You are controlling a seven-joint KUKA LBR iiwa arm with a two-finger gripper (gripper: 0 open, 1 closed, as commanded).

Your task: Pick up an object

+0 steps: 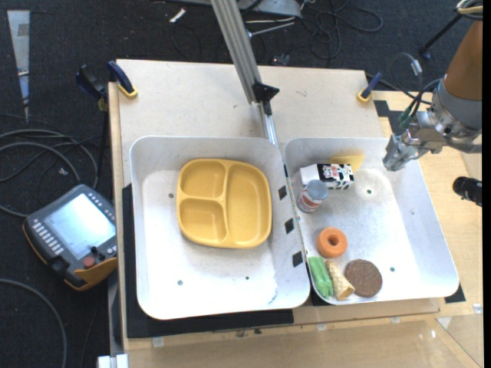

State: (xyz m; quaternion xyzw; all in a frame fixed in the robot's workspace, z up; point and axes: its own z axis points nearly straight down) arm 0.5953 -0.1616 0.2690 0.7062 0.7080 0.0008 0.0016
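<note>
Nearest the lens, at the near rim of the right bin (430,228): one brown round disc (363,277), one tan piece (340,280) and one green piece (320,276), side by side, with tan touching green. The gripper (395,158) hangs over the far right part of that same bin, close to its far rim; whether it is spread or pressed together cannot be told from this angle. One grey arm (460,90) comes in from the right. Candidate objects, out from the gripper: one yellow wedge (349,160) is closest, just left of the gripper and apart from it. Touching the wedge is one black-and-white patterned carton (336,175). Next to the left is one small can with a red label (312,196), near the dividing wall. One orange ring (331,242) lies mid-bin, well apart from the gripper. That makes seven loose items in the right bin, none in contact with the gripper. Two white bins in total. The left bin (146,205) holds one yellow three-section plate (225,202), lying flat near the middle. Two yellow-tipped clamps (123,83) sit at the bench's far corners. One metal pole (238,37) slants down to the far edge between the bins. One handheld pendant (73,236) lies on the floor to the left.
</note>
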